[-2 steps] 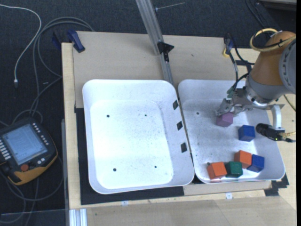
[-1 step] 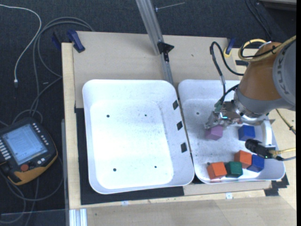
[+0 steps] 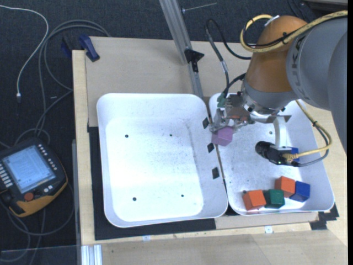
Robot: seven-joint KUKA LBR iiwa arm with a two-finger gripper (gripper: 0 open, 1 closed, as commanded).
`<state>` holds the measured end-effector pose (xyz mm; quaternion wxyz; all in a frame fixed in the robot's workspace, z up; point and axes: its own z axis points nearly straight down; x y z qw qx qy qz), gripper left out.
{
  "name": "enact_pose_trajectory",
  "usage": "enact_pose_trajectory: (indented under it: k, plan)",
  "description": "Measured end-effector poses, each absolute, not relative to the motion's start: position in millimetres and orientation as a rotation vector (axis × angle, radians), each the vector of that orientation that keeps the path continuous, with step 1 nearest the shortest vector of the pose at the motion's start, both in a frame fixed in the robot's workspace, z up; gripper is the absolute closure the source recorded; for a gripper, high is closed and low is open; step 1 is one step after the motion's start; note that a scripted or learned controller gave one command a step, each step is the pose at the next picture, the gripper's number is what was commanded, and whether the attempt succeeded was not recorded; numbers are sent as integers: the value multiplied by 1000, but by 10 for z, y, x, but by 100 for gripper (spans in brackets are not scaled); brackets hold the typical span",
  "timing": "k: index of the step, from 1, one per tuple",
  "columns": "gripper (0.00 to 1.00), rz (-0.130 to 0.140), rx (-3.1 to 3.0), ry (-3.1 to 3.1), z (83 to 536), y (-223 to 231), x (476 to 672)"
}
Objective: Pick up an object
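grey arm casing and its orange band [image 3: 276, 43] fill the two o'clock corner, closest to the lens, and below them the pincer [image 3: 227, 125] hangs over the ten o'clock side of the right bin [image 3: 320, 195], just beside the wall it shares with the left bin [image 3: 110, 148]. a small pink block [image 3: 223, 136] sits right under the fingertips, tilted, and it looks to be caught between them, the fingers closed down to about the block's width. whether it is clear of the bin floor is hard to tell from this slant; no plain gap or shadow shows beneath it.

judging by that, the grasp itself seems made or nearly so, and what is left is a clean lift that shows the block comes away with the arm. the tilt suggests a hold on a corner or edge, so a slip is possible.

other candidates lie well apart at the five o'clock corner of the right bin: an orange block [image 3: 254, 199], a green block [image 3: 274, 198], a second orange block [image 3: 286, 185] and a blue block [image 3: 301, 190], bunched and touching. a black fitting with a yellow cable [image 3: 271, 151] hangs at four o'clock from the pincer. the left bin's speckled floor lies at nine o'clock. off the table [image 3: 80, 148], at eight o'clock, a handheld pendant [image 3: 27, 173] rests on the carpet.
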<state>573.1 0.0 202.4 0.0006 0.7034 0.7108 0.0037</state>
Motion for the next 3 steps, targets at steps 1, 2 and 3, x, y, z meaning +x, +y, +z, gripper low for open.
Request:
enact_pose_trajectory:
  k: [1,2,3]
  plan:
    - [100,4,2219,2219,2344,-237,5810]
    - [100,-7,2223,2234,1972,275,5233]
    - [100,10,2214,2224,2630,518,5422]
